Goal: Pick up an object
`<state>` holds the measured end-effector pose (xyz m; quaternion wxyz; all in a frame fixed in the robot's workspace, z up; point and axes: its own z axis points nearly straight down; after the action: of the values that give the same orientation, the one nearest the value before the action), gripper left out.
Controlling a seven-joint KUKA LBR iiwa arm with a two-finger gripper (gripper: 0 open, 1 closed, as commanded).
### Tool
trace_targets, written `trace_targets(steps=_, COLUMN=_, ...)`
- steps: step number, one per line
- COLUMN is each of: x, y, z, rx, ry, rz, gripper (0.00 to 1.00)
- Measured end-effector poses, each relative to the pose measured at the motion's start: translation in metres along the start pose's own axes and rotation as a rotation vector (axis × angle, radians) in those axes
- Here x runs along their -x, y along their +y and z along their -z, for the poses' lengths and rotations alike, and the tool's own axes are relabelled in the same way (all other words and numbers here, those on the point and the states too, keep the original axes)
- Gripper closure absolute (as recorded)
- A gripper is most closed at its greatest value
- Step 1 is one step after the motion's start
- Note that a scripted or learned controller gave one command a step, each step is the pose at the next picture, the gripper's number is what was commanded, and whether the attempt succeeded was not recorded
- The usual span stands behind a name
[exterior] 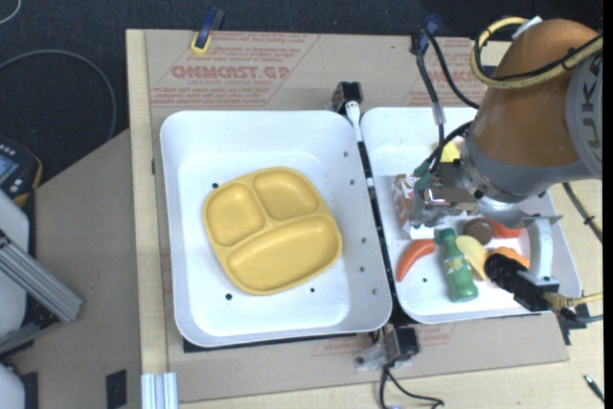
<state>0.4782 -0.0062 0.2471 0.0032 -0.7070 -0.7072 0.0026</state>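
Even overhead light, soft shadows, mild glare on white bins (192,148), slightly soft focus

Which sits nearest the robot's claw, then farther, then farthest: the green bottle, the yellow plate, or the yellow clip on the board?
1. Green bottle, in the right bin, just below the gripper.
2. Yellow plate, middle of the left bin.
3. Yellow clip, at the board's top-left edge.

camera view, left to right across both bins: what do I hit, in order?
yellow divided plate → orange pepper-shaped piece → green bottle. I skipped what overlaps just right of the bottle, since its order is unclear.
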Motion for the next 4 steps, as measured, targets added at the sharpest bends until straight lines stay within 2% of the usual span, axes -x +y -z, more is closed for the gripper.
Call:
trace_targets(steps=1, x=-0.065, y=0.001, z=0.023, rx=0.011, ry=0.001, rz=0.007, gripper=1.0)
trace_targets(steps=2, x=-0.053, y=0.053, z=-0.067, rx=0.003, ry=-0.001, rz=-0.002, gripper=1.0)
trace_targets(steps=3, x=-0.095, y=0.0, z=0.026, rx=0.015, ry=0.003, rz=0.006, gripper=1.0)
trace_targets(steps=4, x=-0.128, y=0.0, z=0.003, rx=0.003, ry=0.0, rz=0.004, gripper=1.0)
